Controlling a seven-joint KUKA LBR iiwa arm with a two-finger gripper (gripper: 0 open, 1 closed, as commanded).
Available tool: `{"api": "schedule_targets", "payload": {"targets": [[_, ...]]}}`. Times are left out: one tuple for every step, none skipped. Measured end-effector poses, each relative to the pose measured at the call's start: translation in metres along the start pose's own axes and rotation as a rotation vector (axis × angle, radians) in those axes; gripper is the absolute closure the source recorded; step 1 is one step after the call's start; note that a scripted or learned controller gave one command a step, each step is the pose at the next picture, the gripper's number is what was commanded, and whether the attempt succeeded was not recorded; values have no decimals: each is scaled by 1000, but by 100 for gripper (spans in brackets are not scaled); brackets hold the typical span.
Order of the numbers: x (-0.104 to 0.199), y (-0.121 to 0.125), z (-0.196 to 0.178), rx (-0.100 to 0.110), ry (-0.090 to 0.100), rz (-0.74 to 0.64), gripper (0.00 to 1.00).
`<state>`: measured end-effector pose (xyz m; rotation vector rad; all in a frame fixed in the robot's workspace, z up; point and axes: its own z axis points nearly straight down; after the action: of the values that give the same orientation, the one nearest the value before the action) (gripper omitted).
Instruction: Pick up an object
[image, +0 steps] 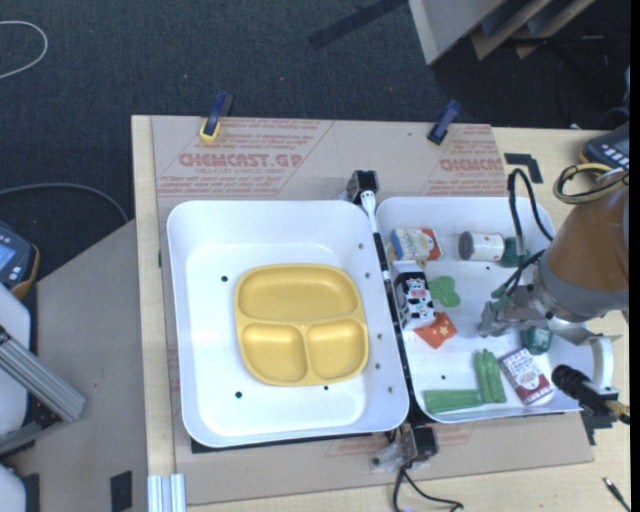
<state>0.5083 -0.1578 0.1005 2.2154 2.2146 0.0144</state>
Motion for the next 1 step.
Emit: {"api": "schedule_targets", "payload": {"targets": [[-2,12,-57,5,-4,-2,100]]}}
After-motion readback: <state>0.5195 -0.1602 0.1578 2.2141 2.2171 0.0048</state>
